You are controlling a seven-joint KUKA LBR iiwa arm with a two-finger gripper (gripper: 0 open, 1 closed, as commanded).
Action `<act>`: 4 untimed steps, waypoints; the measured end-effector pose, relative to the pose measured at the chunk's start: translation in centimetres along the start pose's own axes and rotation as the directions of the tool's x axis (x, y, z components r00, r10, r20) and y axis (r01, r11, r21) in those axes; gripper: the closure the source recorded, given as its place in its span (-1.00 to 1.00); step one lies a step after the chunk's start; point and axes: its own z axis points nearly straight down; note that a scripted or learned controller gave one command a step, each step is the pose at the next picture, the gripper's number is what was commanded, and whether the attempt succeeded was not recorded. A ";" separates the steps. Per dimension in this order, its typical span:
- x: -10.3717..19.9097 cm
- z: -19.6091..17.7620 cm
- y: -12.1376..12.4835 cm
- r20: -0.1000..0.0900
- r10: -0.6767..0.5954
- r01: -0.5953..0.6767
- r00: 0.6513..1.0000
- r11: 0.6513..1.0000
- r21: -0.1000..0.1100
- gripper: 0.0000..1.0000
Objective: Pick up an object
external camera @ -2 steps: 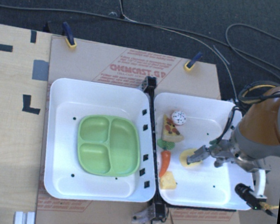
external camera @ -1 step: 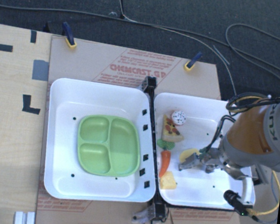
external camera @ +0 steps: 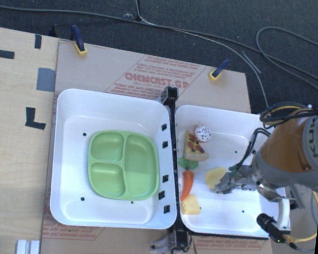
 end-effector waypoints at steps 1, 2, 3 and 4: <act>0.9 -5.8 0.2 0.002 -0.001 0.001 1.000 1.000 -0.006 1.00; 1.6 -10.5 1.0 0.003 -0.001 0.001 1.000 1.000 -0.008 1.00; 2.3 -15.5 0.8 0.003 -0.001 0.001 1.000 1.000 -0.008 1.00; 7.8 -13.9 2.6 0.001 -0.004 0.004 1.000 1.000 -0.002 1.00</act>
